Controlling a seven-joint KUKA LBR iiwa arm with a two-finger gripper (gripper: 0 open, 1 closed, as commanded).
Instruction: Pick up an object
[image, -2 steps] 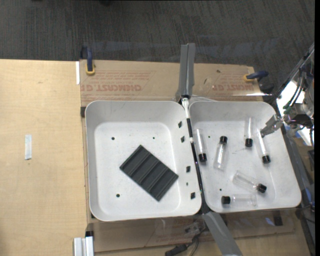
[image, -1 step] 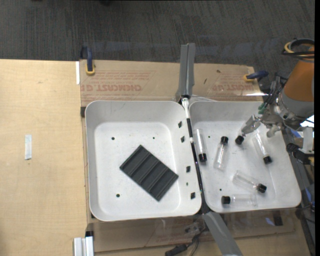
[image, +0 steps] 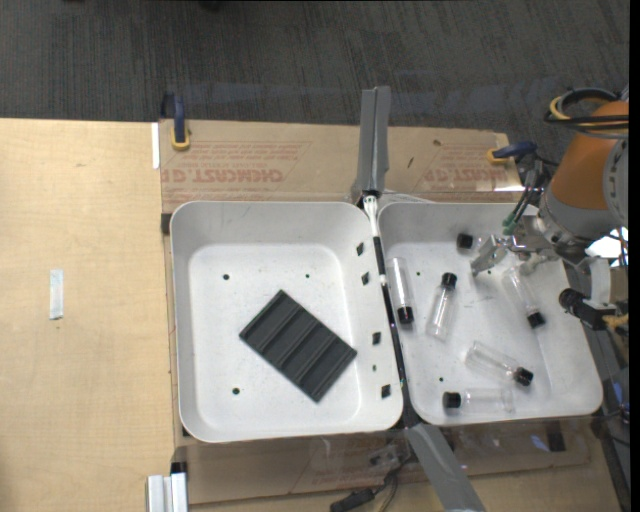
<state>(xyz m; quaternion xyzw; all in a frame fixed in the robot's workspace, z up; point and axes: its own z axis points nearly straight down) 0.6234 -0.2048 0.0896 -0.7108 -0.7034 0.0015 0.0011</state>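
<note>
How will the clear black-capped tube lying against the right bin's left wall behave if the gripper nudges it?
The tube looks round and smooth, so it probably rolls sideways and may slip between fingers. Clear walls suggest it is light, perhaps brittle. The bin wall beside it likely blocks leftward rolling.

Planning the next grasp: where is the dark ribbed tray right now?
In the camera view the dark ribbed tray lies flat and slanted near the middle of the left bin, apart from the capped vials in the right bin.

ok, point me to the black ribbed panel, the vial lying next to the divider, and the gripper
black ribbed panel (image: 298, 345), camera view, middle of its ridged face
vial by the divider (image: 400, 291), camera view, mid clear body
gripper (image: 497, 252), camera view, between its fingertips
</note>
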